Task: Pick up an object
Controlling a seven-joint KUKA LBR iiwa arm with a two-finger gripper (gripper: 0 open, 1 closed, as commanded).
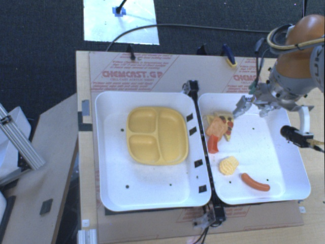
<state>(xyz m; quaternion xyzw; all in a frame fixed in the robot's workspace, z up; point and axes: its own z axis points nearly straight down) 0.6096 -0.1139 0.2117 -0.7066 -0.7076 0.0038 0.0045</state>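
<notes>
Several toy foods lie in the right bin (284, 159). An orange piece (217, 127) rests on a pizza slice (227, 122) near the bin's back left. Just below them is a small red piece (213, 145). A yellow ridged piece (229, 164) sits nearer the front, and an orange sausage (255, 182) lies at the front right of it. My gripper (254, 108) hangs over the back of the right bin, to the right of the pizza slice. It is open, with nothing between its fingers.
The left bin (114, 187) holds a yellow divided plate (155, 135). A black clipped divider (199, 146) runs between the bins. The arm comes in from the right over the bench's back corner.
</notes>
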